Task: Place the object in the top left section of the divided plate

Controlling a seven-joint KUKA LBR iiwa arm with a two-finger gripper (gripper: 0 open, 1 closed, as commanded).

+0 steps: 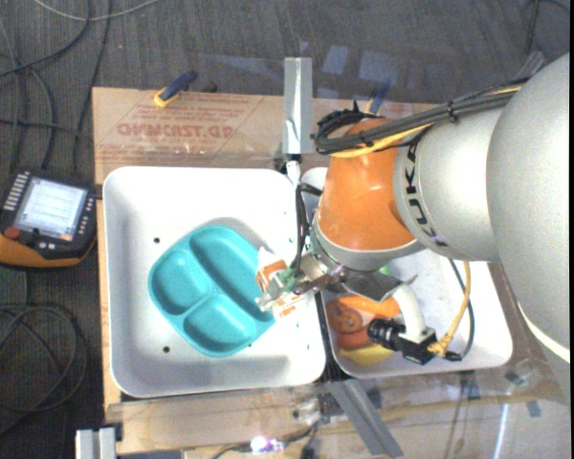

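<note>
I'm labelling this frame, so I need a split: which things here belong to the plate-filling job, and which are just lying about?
Job:
- teal plastic divided plate in the left white bin
- small orange-and-white object at the gripper

Lying about:
- orange and yellow items in the right bin
- handheld control pendant
- blue-and-yellow clamp

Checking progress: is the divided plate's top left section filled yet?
Not yet. The teal divided plate shows bare compartments; the gripper hovers at its right edge.
</note>
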